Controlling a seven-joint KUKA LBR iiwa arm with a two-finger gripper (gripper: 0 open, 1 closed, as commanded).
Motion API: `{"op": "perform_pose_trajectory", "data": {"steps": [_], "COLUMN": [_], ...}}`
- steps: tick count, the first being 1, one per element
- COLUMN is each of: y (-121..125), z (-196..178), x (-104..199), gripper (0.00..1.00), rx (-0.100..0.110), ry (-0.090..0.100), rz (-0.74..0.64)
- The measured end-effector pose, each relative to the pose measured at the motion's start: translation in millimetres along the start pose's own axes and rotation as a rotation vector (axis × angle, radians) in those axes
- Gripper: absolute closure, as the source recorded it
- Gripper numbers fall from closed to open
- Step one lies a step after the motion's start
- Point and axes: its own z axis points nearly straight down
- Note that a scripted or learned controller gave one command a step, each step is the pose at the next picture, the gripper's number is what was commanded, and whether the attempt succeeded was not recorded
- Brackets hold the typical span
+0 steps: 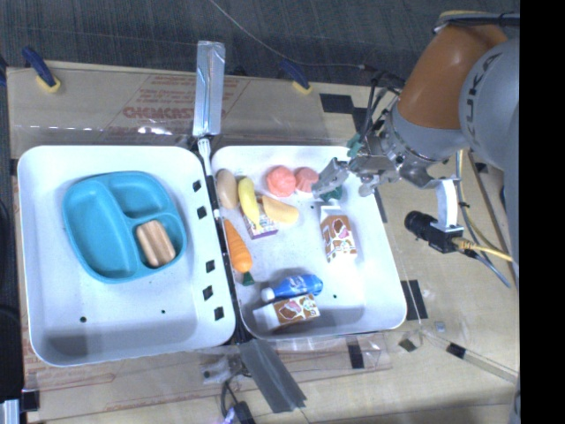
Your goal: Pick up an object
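The desk [106, 95] carries two shallow white bins side by side. The arm [459, 78], grey with an orange band, reaches in from the right, above the far right corner of the right bin.

The left bin [53, 325] holds a blue divided plate [106, 228], and a hot dog bun [155, 242] lies in the plate's near right compartment.

The right bin [380, 290] holds the loose items. Along its left wall lie a potato [227, 188] at the far end, a banana [248, 200] just right of it, and a carrot [237, 246] nearer the camera. A yellow wedge [281, 210] sits beside the banana, over a small purple card [262, 227]. Two pink round fruits [282, 180] [306, 178] rest touching each other near the far wall. A brown snack packet [338, 237] lies toward the right side. At the near end sit a blue bottle [295, 285] and, just nearer, a small printed carton [297, 308].

The claw [334, 180] hangs at the far right of the right bin, just right of the pink fruits and just beyond the snack packet. Whether it is open or closed cannot be told, and nothing is seen held in it.
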Motion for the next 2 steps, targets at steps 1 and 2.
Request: {"op": "perform_pose_trajectory", "data": {"steps": [1,2], "y": [-48.2,12.3], "z": [135.4,145.0], "x": [10.3,2.5], "gripper": [0.00,0.00], "rx": [0.008,-0.002], "ry": [0.002,0.001], "rz": [0.105,-0.008]}}
